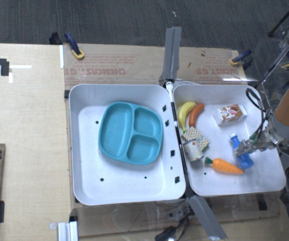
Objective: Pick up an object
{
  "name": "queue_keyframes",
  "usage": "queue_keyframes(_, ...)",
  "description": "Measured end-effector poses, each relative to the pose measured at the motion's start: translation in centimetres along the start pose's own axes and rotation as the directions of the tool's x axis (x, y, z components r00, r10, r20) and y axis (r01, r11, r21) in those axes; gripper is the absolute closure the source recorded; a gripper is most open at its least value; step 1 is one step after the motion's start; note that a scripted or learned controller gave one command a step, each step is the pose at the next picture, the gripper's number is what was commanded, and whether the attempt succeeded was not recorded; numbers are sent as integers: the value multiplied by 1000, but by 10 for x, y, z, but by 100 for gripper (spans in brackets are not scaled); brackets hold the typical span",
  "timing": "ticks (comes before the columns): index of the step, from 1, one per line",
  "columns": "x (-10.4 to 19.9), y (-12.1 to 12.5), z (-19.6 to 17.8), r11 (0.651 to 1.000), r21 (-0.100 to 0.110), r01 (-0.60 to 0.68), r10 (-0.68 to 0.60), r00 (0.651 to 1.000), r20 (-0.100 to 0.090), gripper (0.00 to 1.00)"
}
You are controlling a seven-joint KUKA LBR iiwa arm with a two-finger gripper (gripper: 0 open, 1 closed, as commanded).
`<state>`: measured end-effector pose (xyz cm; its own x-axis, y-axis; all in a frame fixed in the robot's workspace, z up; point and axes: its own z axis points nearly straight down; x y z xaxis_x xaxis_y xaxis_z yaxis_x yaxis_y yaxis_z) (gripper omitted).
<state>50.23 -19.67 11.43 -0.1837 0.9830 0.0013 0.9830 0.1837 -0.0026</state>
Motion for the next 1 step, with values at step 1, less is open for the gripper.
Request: queue_keyframes(1,75,46,-117,993,-1,120,-120,993,2,100)
